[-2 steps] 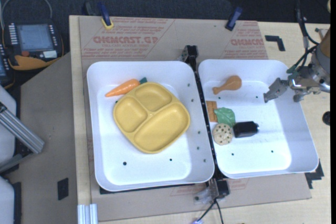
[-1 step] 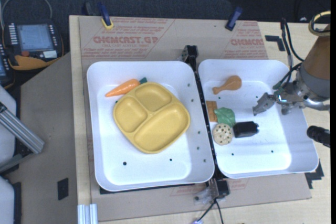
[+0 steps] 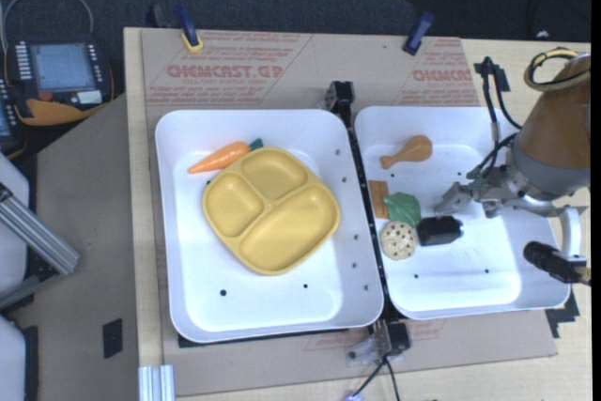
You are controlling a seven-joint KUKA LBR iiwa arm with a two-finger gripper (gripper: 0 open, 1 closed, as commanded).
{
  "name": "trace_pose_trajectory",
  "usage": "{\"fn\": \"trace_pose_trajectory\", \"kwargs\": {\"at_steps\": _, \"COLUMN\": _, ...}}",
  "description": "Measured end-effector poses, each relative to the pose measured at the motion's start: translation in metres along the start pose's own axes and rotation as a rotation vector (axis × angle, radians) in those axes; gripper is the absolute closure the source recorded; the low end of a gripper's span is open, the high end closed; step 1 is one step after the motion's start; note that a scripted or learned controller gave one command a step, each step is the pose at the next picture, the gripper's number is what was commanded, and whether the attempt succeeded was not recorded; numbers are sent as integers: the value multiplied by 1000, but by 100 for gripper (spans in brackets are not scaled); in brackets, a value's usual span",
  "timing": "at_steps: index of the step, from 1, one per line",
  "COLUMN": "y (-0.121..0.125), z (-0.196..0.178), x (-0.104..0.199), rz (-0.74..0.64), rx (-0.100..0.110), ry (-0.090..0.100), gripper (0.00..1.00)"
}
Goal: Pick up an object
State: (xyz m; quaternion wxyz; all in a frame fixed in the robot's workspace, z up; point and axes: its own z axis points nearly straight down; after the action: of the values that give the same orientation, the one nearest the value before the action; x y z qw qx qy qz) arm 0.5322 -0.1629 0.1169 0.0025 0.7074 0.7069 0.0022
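In the right bin [image 3: 470, 291], several toy foods lie along the left side: a tan drumstick [image 3: 408, 150], a brown cracker [image 3: 377, 198], a green leafy piece [image 3: 404, 207] and a round speckled cookie [image 3: 398, 240]. My gripper [image 3: 443, 219] hangs low over this bin, just right of the green piece and the cookie, its dark tip close to them. The grey arm with its orange band [image 3: 556, 122] comes in from the right. In the left bin [image 3: 188, 268] sit a yellow divided plate [image 3: 270, 209] and an orange carrot [image 3: 218, 158] at the plate's far left edge.
The two bins meet at a black divider [image 3: 362, 202]. A black cable [image 3: 495, 108] runs over the right bin's far corner. Cardboard [image 3: 282, 61] covers the bench around the bins. A pendant with a screen [image 3: 58, 75] sits off the bench at left.
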Motion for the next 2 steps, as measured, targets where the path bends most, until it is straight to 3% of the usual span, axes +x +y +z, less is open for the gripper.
{"fn": "trace_pose_trajectory", "kwargs": {"at_steps": 1, "y": 0, "z": 33, "x": 1, "rz": -2, "rx": 8, "ry": 1, "gripper": 0}}
{"fn": "trace_pose_trajectory", "kwargs": {"at_steps": 2, "y": 0, "z": 22, "x": 0, "rz": -1, "rx": 6, "ry": 0, "gripper": 100}}
